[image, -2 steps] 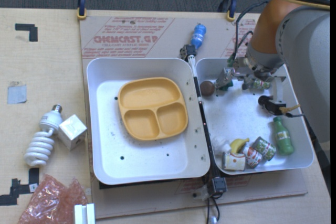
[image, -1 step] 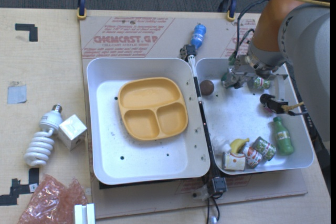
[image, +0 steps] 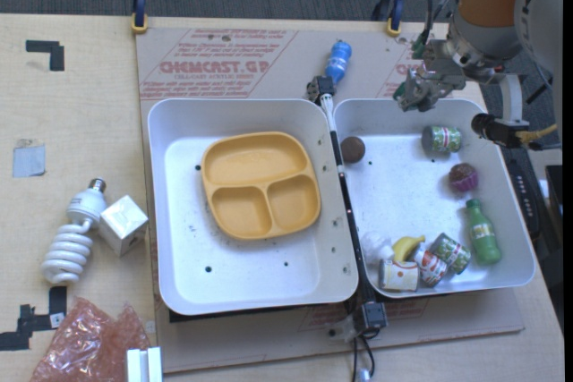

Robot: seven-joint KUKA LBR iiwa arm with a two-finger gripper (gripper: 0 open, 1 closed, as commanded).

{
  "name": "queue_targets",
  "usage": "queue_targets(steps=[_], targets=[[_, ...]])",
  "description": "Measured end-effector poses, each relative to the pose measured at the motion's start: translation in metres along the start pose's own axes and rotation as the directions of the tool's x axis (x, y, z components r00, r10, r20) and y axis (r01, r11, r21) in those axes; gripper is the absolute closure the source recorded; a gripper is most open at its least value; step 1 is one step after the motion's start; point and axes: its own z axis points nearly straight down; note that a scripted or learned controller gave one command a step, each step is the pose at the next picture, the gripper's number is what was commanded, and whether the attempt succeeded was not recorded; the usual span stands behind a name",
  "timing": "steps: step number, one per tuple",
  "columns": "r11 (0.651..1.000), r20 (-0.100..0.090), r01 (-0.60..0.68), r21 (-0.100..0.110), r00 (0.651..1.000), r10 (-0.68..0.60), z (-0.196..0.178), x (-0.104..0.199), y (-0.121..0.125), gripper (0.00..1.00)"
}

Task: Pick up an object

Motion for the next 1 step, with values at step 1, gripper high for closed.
queue_targets(steps=[1], targets=[[1.000, 0.000, 0.000, 0.000, 1.000, 0.000, -0.0751, 0.0370, -0.0689, 1.00]])
